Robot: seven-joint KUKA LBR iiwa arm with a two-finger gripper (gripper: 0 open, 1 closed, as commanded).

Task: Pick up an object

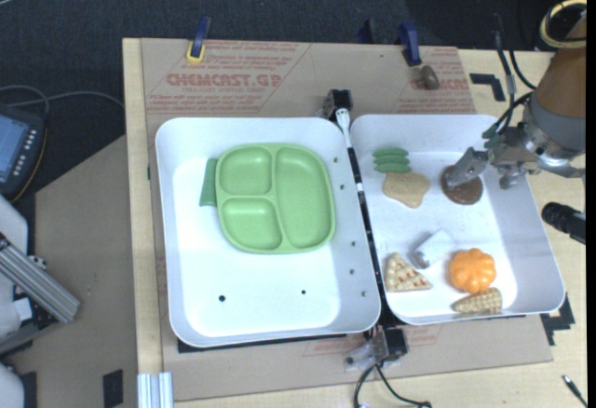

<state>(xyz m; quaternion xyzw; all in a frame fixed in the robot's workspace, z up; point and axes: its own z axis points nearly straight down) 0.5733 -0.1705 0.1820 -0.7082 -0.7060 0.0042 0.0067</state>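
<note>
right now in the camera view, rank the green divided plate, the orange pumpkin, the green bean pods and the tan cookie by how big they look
1. green divided plate, by far the largest
2. orange pumpkin
3. tan cookie, close to the pumpkin, so that order is unsure
4. green bean pods, smallest

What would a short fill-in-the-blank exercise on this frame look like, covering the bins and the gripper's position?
1. The green divided plate lies in the ____ bin.
2. The plate has ____ compartments.
3. The gripper hangs over the right bin, near the ____ round piece.
4. The orange pumpkin sits between the waffle slice and the ____ edge of its bin.

Missing words: left; three; brown; right
</note>
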